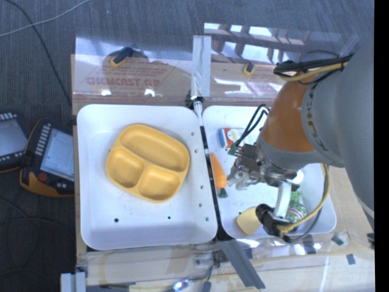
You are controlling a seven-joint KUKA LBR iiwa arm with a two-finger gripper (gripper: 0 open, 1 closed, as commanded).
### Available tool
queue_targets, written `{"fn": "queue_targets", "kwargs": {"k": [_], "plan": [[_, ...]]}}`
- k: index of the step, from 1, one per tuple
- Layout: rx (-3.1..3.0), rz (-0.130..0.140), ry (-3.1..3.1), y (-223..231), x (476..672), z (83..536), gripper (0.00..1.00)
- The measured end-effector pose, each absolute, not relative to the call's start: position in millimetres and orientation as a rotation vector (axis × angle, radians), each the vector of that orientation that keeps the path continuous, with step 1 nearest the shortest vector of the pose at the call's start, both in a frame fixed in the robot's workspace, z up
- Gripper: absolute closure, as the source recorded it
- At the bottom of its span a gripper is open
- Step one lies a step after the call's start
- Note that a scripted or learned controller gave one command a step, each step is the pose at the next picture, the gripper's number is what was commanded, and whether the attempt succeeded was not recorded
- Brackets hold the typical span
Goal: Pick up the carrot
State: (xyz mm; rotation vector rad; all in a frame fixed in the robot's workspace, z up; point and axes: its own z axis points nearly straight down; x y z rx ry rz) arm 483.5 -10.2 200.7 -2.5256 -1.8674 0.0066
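Approach step: gripper [243, 176], claw state cannot tell, hovers just beside carrot [217, 171] lying along right bin's [328, 221] left wall; next, shift left, descend, close.

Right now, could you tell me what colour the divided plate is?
Yellow; the divided plate shows best in the camera view.

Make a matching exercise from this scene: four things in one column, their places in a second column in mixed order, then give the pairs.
Things:
1. carrot
2. yellow divided plate
3. gripper
4. handheld controller

Places:
A. on the floor, left of the bench
B. in the left bin
C. over the right bin, just right of the carrot
D. in the right bin, along its left wall

Pairs: 1-D, 2-B, 3-C, 4-A
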Motion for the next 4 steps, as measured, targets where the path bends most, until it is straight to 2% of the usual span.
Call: {"fn": "queue_targets", "kwargs": {"k": [1,2,3,4], "plan": [[-2.057,0.007,-2.372,-49.5,483.0,205.3,1.00],[-2.656,0.008,-1.680,-9.5,483.7,220.9,1.00],[-2.142,0.008,-2.293,-8.5,482.4,182.4,1.00],[-2.604,0.010,-1.755,-6.8,482.3,182.2,1.00]]}}
